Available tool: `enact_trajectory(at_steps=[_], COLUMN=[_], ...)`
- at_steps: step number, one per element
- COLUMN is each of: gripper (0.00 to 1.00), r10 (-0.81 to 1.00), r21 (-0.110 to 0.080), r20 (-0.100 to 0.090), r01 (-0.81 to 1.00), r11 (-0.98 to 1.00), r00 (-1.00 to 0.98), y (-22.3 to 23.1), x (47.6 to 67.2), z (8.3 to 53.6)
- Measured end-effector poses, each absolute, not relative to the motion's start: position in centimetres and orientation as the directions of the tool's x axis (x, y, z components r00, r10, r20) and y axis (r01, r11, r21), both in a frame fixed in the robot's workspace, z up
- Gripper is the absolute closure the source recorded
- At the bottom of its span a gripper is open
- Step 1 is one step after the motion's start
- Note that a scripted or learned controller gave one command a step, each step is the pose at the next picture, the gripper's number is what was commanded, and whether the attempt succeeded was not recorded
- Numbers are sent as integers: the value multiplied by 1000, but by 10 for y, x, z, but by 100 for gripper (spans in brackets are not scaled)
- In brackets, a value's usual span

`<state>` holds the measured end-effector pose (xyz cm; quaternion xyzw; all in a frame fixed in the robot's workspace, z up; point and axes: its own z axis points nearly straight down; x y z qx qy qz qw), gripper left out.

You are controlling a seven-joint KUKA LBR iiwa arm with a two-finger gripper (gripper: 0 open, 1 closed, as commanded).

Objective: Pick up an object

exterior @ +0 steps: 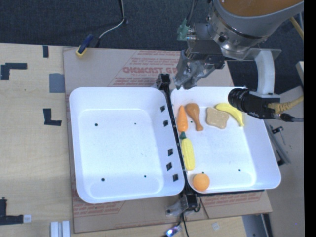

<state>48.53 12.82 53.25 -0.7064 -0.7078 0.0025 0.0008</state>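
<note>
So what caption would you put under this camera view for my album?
Robot arm's pincer hovers over the right bin's far corner, above a carrot, drumstick, bread, banana, corn and orange.

We log a brown cardboard sheet [143, 68] with red print, flat on the wooden bench [29, 147]. Just off the sheet's far left corner: a blue-and-yellow plug [84, 45], its pale cable [116, 23] running away over dark carpet [59, 9]. Left of the sheet we note black tape marks [12, 70] and a grey patch [57, 82].
</note>
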Motion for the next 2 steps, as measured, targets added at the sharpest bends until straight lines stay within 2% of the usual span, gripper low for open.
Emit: enact_trajectory(at_steps=[1,2], gripper=[100,100], r10=[1000,1000], r21=[-5,-8], r20=[-1,-4], r01=[1000,1000], r11=[7,6], r00=[-7,-6], y=[188,237], x=[485,484], z=[532,509])
